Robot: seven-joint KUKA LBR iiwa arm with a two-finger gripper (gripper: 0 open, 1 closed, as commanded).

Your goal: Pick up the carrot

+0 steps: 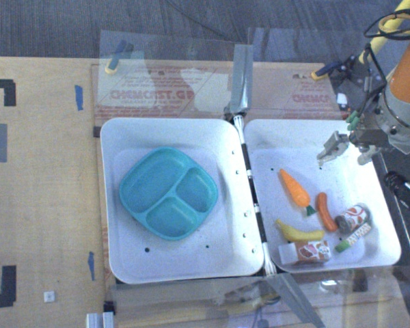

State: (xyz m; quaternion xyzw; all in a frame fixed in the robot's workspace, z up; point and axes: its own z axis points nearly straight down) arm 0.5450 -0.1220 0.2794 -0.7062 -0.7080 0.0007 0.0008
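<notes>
We judge the carrot [294, 188] light, rigid, slick plastic; we'd grip mid-body across its width. Claw [346, 149] at frame right hangs spread apart, nothing between.

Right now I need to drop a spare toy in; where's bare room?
Left bin: bare floor along the walls around the teal divided plate. Right bin: back half behind the carrot. Its front is crowded: banana, sausage, can, carton.
</notes>
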